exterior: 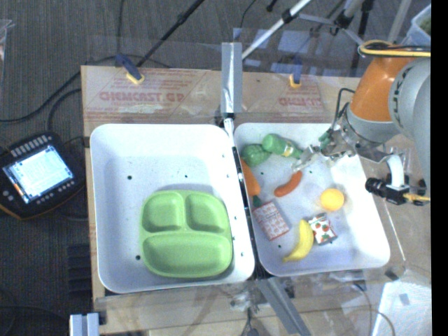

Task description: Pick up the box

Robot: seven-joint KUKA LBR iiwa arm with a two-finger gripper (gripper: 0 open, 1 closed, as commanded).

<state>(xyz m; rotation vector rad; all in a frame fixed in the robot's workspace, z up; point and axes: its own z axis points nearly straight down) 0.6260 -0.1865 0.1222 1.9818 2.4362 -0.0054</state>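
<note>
A flat reddish patterned box (pixel 270 220) lies in the right bin (pixel 367 236), near its left wall and toward the front. A smaller box (pixel 323 230) printed in red, white and green rests at the front, right beside a banana (pixel 301 242). My gripper (pixel 308 159) hangs over the back half of the right bin, just above the upper end of a red sausage-shaped item (pixel 288 184). It is well behind and to the right of the flat box and touches neither box.
The right bin also holds a green toy (pixel 269 148), an orange carrot (pixel 250 179) along the left wall and a yellow lemon (pixel 332 199). In the left bin (pixel 112 187) lies a green divided tray (pixel 186 234). A divider post (pixel 230 82) stands between the bins.
</note>
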